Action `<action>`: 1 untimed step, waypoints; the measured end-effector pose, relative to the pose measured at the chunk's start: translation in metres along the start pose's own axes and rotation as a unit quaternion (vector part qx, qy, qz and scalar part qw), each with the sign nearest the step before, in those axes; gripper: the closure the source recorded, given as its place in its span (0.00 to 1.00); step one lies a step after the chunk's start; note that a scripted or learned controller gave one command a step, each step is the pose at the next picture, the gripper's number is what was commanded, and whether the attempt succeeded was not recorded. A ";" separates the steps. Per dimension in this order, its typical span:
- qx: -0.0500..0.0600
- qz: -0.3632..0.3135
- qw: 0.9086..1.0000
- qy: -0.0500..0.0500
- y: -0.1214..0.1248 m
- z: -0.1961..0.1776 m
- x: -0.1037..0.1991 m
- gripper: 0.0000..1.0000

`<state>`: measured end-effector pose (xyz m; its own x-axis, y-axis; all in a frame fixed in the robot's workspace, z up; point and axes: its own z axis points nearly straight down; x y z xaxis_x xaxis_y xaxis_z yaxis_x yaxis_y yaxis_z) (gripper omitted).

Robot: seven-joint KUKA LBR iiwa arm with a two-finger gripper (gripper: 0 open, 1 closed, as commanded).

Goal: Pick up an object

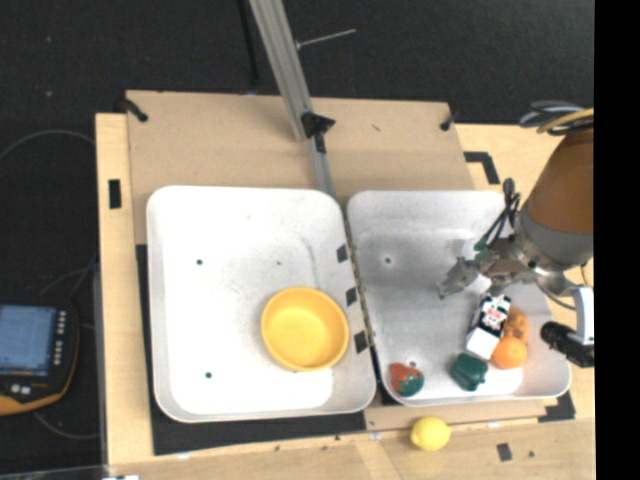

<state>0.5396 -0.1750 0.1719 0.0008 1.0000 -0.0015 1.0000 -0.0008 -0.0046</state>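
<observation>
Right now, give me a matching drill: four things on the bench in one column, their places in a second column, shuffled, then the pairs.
Things:
1. bowl
2. lemon
3. green block
4. pendant

Places:
A. right bin, near front wall
B. off the bench, far left
C. left bin
D. bench, in front of right bin

Pairs: 1-C, 2-D, 3-A, 4-B

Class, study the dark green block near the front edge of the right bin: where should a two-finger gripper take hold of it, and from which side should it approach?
Grip the dark green block across its two shorter flat sides, coming straight down from above. It looks low and boxy, lying flat on the right bin. The white box and the orange fruit crowd its upper right, so set the fingers on the freer sides.
</observation>
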 end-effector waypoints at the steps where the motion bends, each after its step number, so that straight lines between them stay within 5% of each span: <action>1: -0.004 -0.002 1.000 0.001 0.002 0.046 -0.002 0.00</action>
<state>0.5414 -0.1773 0.1263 -0.0025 1.0000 -0.0004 1.0000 0.0025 0.0029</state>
